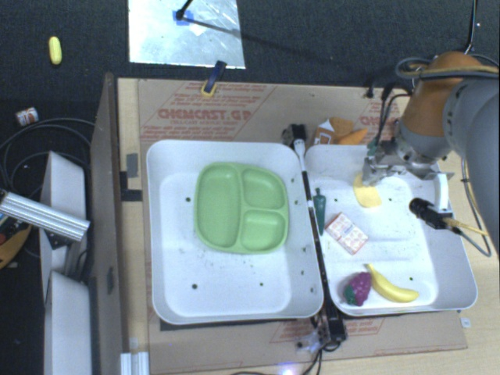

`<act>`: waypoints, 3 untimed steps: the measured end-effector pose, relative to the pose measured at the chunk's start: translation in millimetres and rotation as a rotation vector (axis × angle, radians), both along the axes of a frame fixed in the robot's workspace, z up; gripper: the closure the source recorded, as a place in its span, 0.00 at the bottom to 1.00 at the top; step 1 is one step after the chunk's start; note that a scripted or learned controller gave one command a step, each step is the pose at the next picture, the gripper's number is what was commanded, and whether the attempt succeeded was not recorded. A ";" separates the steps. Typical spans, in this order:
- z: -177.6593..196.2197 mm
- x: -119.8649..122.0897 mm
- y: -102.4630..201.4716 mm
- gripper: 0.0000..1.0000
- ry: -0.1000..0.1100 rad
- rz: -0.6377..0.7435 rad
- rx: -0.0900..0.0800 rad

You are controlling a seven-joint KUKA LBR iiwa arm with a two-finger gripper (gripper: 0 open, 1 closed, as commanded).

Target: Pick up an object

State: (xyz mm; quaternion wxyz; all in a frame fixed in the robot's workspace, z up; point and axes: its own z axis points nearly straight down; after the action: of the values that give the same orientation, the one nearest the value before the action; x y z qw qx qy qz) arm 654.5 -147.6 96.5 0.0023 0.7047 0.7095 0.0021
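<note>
The grey arm (461, 108) comes in from the upper right of the frame, its orange band bent downward over the right bin (457, 268). The gripper (378, 170) points down at that bin's upper part, just above a yellow object (368, 196); whether its claw is apart or together I cannot tell. Lower right lie a banana (392, 286) and purple grapes (358, 287)

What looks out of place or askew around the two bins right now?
A green chili pepper lies on the divide between the bins, not properly inside either one. An orange item sits outside, behind the right bin. The green plate, yellow block, banana and grapes lie in the bins.
</note>
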 end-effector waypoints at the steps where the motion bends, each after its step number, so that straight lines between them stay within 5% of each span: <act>1: 94.8 -3.4 99.6 1.00 -0.005 0.007 0.003; 2: 140.7 -29.8 168.0 1.00 0.000 0.005 0.004; 3: 125.5 -77.7 95.7 1.00 0.009 -0.013 -0.002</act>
State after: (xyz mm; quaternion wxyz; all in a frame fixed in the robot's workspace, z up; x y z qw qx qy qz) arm 576.7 -51.9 221.9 -0.0001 0.7092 0.7050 -0.0019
